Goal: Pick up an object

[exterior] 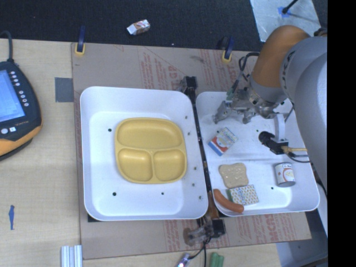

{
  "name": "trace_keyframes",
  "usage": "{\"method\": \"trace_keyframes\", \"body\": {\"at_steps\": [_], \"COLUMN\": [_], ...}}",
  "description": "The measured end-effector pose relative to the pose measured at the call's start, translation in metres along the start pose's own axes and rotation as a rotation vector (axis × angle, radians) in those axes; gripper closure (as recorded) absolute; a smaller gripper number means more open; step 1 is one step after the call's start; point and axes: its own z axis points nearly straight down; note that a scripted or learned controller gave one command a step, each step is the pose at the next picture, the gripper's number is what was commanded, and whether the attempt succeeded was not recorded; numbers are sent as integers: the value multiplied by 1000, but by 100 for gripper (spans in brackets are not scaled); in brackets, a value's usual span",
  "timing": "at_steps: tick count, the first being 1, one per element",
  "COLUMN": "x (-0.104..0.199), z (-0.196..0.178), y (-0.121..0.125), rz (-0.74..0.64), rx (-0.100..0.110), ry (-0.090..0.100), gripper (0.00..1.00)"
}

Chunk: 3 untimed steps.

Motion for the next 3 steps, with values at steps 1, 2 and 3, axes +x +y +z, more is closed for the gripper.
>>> {"method": "trace_keyframes", "body": {"at_steps": [1,2,3], "x": [17,13,13], "z": [1,1,-9], "y": [-50,-68,-68], "rz": [-1,-2,-1], "rx": [3,4,6], "ry": [-2,-2,-2], "gripper": [0,0,100]}}
